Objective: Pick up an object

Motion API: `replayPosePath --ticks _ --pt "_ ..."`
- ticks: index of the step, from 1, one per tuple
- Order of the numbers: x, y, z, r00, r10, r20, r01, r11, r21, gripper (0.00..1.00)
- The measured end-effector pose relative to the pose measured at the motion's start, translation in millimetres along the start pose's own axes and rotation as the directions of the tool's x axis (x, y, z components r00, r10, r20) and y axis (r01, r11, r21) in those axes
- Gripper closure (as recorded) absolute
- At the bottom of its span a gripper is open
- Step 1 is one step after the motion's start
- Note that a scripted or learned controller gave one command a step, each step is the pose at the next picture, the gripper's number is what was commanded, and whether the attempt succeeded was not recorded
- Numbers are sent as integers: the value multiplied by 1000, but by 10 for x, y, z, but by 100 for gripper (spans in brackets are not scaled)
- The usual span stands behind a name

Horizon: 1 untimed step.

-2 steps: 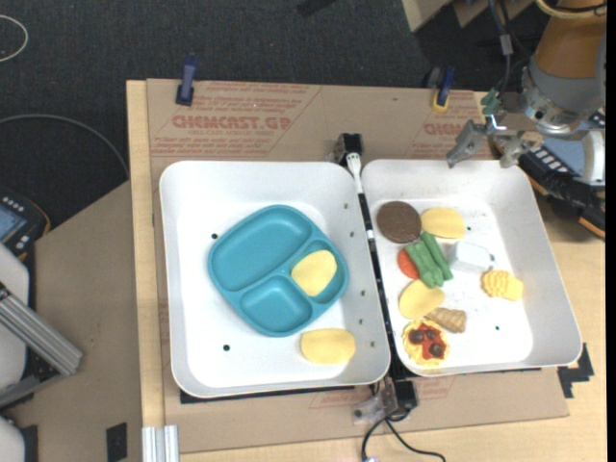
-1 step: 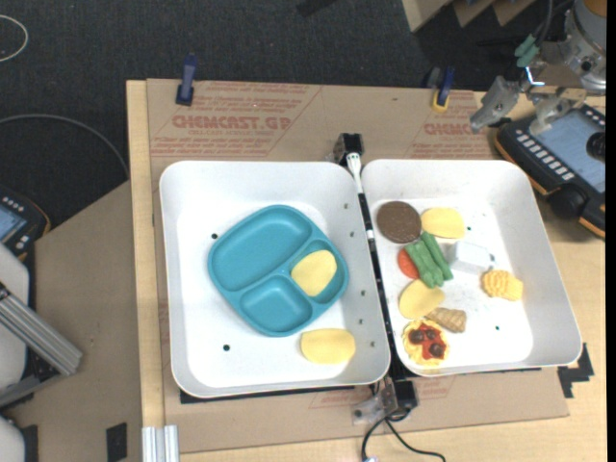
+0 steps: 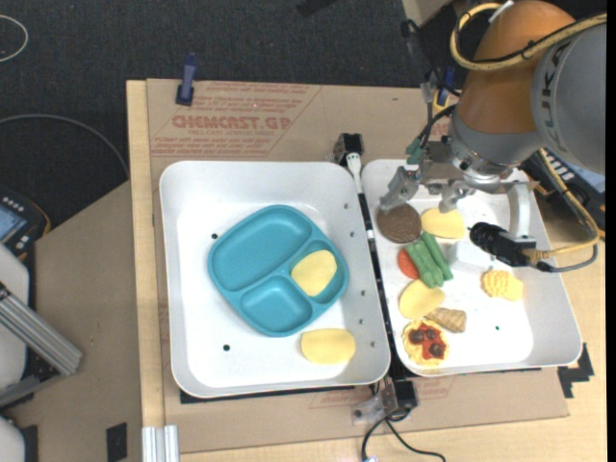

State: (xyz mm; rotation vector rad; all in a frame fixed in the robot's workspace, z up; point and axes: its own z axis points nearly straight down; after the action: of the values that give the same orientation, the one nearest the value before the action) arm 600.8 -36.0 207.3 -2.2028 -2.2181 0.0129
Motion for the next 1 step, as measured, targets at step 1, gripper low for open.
replayPosePath --ticks 1 --pt "148 -746 -1156 1000 4 4 -4 1000 -26 0"
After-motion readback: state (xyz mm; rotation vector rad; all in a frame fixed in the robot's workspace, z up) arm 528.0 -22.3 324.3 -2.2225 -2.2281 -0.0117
